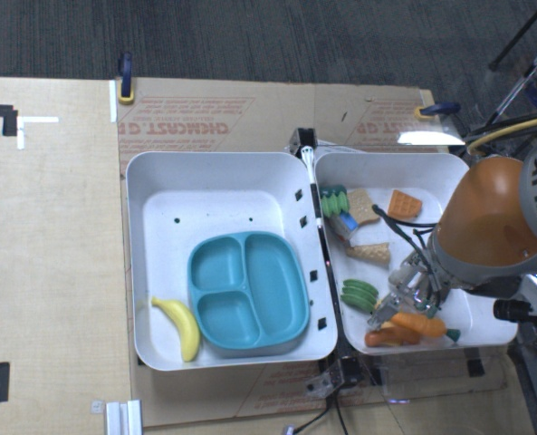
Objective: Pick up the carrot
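The carrot [406, 330] lies at the lower edge of the right bin [485, 326], lower right of the frame. The tool [411, 295] sits just above it, touching or nearly so; whether it grips cannot be told

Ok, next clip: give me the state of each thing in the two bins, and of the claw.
carrot: lying flat at the right bin's near wall, under the claw
claw: low over the carrot, grip unclear
banana: lying in the left bin, beside the tray
teal tray: upright in the left bin
green pepper: lying in the right bin, apart from the carrot
cracker: flat, far side of the right bin
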Motion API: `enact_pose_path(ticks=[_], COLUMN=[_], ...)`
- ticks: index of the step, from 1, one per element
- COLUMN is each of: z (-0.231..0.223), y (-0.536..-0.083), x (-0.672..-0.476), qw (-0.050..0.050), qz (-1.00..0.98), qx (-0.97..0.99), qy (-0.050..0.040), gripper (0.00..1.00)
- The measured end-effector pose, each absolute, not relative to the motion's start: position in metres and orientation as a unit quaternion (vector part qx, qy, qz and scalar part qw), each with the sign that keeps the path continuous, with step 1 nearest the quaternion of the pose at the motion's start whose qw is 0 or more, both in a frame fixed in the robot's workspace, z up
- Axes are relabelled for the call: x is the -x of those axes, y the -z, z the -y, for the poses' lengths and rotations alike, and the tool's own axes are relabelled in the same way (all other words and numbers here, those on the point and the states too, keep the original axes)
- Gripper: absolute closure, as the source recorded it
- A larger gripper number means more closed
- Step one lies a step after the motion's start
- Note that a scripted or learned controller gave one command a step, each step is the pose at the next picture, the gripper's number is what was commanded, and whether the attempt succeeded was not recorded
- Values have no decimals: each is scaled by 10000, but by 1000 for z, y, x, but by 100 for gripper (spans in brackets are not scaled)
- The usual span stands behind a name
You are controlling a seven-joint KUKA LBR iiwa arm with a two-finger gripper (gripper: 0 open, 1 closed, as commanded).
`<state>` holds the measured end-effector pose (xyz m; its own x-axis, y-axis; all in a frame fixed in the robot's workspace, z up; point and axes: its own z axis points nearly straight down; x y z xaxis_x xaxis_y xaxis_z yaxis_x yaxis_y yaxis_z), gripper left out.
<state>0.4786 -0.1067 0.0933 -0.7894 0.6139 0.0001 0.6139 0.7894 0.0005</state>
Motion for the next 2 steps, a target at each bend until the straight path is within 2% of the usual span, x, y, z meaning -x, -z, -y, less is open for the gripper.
enact_pose_path(ticks=[1,2], z=[107,21], y=[-103,-192], x=[-481,-480], qw=[31,19], qz=[-9449,-9291], qx=[-3275,-3698], qy=[-11,-3], gripper=[100,100])
